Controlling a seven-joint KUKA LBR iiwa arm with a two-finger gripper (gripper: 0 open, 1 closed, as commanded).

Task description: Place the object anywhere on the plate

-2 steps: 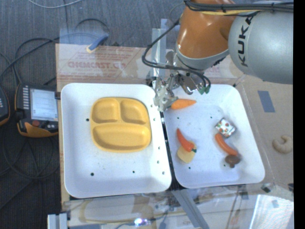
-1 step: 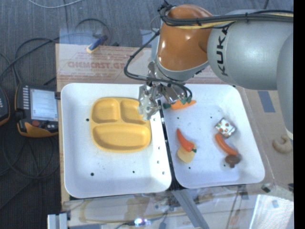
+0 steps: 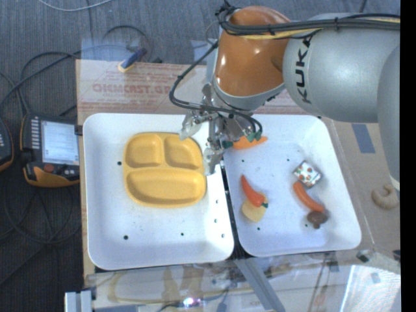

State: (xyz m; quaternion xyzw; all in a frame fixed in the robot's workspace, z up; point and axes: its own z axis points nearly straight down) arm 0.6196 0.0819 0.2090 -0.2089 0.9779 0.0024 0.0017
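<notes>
The grey arm's gripper [image 3: 214, 138] hovers over the seam between the two white bins, near an orange carrot-like toy [image 3: 250, 141] — whether its fingers hold anything cannot be told. The yellow three-compartment plastic plate [image 3: 165, 169] looks bare — placement not yet done.

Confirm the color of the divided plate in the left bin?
Yellow plate, plain, seen in the camera view.
</notes>
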